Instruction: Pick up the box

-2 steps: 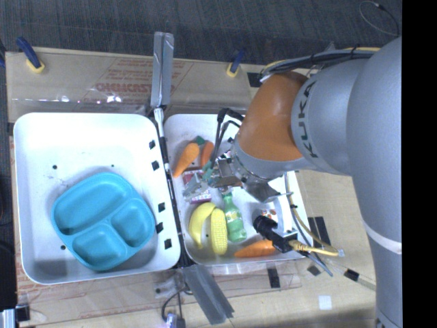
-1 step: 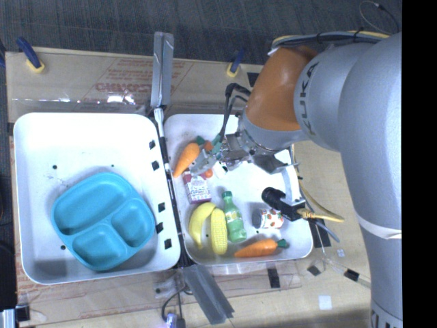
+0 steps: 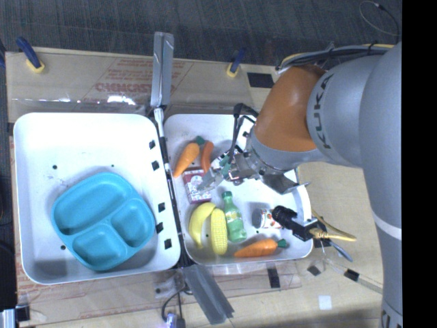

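The risks, starting nearest the camera. The green bottle (image 3: pixel 233 217) lies in the right bin (image 3: pixel 205 120) with the corn cob (image 3: pixel 218 229) and banana (image 3: pixel 200 221) touching at its left and a carrot (image 3: pixel 257 249) just in front of it. The box (image 3: pixel 195 186), small and dark red, lies flat just behind and left of the bottle, close to the banana's far end. A descent that drifts toward the bottle would likely nip the banana or bottle cap instead. Because the box lies low, I judge it may slide toward the bin wall rather than lift.

The gripper (image 3: pixel 229 168) hangs just behind the bottle, right of the box and not over it; apart or together, I cannot tell. Two more carrots (image 3: pixel 186 158) lie further behind, crowding that side.

Well left of the bottle, the left bin (image 3: pixel 41 149) holds a blue divided tray (image 3: pixel 102 221). Beyond lies the cardboard-covered bench (image 3: pixel 102 80), with blue clamps (image 3: pixel 31 55) at its far edge.
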Controlling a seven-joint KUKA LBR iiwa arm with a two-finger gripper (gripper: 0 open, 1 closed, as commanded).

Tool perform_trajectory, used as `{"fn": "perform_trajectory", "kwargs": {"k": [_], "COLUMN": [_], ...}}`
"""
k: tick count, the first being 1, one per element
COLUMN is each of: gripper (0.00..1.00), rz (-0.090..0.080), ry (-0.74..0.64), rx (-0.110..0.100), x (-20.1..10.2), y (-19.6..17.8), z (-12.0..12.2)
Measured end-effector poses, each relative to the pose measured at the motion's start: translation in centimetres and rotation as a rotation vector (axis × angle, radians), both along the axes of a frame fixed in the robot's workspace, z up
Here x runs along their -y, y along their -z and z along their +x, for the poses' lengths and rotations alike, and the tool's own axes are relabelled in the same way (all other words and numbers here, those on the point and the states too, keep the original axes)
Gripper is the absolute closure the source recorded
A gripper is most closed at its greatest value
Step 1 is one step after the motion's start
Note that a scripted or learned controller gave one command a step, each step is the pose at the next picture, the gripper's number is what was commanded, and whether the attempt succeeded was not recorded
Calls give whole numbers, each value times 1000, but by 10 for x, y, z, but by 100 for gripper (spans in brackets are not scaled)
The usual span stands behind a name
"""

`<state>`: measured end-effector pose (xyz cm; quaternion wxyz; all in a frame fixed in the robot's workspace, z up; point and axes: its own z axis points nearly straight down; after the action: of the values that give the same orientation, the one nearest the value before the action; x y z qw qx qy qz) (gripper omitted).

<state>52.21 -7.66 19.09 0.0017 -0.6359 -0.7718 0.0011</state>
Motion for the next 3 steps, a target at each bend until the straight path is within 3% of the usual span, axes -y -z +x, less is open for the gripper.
{"fn": "perform_trajectory", "kwargs": {"k": [1, 2, 3], "gripper": [0, 100, 100], "rz": [-1, 2, -5], "ry": [-61, -66, -508], "rx": [4, 3, 16], "x": [38, 37, 61], "y": [90, 79, 90], "z": [32, 32, 26]}}
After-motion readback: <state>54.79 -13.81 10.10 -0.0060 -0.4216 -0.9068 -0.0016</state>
